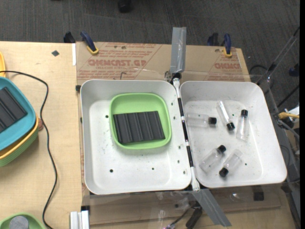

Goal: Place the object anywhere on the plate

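Observation:
A green square plate (139, 106) with a dark ribbed insert (139, 127) rests in the left white bin (100, 171), toward its back. The right white bin (267, 171) holds several clear plastic vials with black caps. One vial (199, 121) lies at the left, one (224, 114) near the back middle, one (243, 123) to the right. Two more lie toward the front, one vial (212, 158) beside another vial (229, 163).
Brown cardboard (124, 61) with clamps lies behind the bins. A grey tape strip (178, 51) stands at the back between them. On the wooden bench at the left sit stacked teal and yellow plates (14, 123) and a black cable (47, 142).

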`<state>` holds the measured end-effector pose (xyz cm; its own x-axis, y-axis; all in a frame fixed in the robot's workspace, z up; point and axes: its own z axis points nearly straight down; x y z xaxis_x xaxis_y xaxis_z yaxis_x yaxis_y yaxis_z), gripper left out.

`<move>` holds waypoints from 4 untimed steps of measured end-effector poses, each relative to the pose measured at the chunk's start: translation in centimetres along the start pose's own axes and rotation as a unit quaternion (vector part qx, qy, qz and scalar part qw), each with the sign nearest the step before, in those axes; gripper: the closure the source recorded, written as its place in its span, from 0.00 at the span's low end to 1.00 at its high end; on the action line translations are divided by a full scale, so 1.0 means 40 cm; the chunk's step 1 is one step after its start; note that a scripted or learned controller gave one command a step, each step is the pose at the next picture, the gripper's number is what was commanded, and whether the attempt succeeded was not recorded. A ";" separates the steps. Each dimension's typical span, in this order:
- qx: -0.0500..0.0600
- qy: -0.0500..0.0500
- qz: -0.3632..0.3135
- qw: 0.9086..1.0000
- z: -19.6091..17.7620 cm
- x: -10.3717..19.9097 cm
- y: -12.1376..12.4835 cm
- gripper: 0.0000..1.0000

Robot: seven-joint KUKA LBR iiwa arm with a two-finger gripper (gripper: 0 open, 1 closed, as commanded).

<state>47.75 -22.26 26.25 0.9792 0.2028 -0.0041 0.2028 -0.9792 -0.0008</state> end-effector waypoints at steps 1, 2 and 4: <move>0.001 -0.001 0.003 1.000 0.041 -0.001 -0.001 0.00; 0.001 -0.001 0.003 1.000 0.047 -0.001 -0.002 0.00; 0.000 0.000 0.000 1.000 -0.052 0.001 -0.001 0.00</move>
